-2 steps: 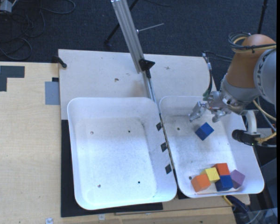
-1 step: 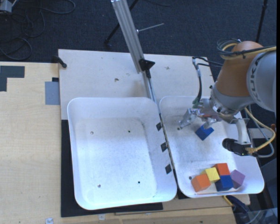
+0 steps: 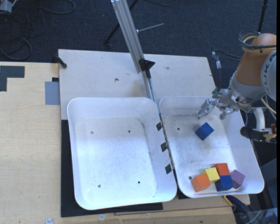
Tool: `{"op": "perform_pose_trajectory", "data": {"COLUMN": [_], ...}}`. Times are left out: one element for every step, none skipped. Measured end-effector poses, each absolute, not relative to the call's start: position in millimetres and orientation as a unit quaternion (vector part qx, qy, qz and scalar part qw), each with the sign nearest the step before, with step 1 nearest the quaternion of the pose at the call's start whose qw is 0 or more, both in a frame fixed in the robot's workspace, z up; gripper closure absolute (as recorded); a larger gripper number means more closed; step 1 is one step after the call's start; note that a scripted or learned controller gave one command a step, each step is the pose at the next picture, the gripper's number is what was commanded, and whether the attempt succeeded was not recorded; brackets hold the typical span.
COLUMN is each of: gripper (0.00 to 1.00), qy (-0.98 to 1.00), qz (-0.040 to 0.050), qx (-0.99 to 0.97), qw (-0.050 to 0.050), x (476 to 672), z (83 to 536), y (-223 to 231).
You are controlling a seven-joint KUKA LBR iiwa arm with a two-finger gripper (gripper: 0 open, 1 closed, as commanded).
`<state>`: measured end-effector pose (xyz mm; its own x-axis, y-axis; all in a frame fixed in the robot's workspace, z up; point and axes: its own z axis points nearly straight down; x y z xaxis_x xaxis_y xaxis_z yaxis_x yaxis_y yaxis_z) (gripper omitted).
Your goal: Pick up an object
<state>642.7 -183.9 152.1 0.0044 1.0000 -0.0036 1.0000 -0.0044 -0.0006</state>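
No text, label, brand, number or sign can be read anywhere here: not on the worktop (image 3: 107,71), not on the two white bins (image 3: 79,111), and not on the coloured cubes (image 3: 218,177) lying in the bin below the end effector (image 3: 215,107).

One fixed camera looks down at a slant from above the pale wooden surface (image 3: 23,139), far enough back to take in both shallow white plastic bins (image 3: 114,153) whole (the grey arm with its orange band (image 3: 256,73) enters from the right edge).
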Motion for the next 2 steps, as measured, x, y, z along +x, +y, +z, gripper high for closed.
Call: {"op": "perform_pose_trajectory", "data": {"gripper": [0.00,1.00], "qy": [0.706,0.704], "qz": [-0.0008,-0.0009], "qx": [0.708,0.710], "qw": [-0.001,-0.001], "x": [609.9,610.2], "z": [88.4,99.9], "y": [-165.8,-167.6]}}
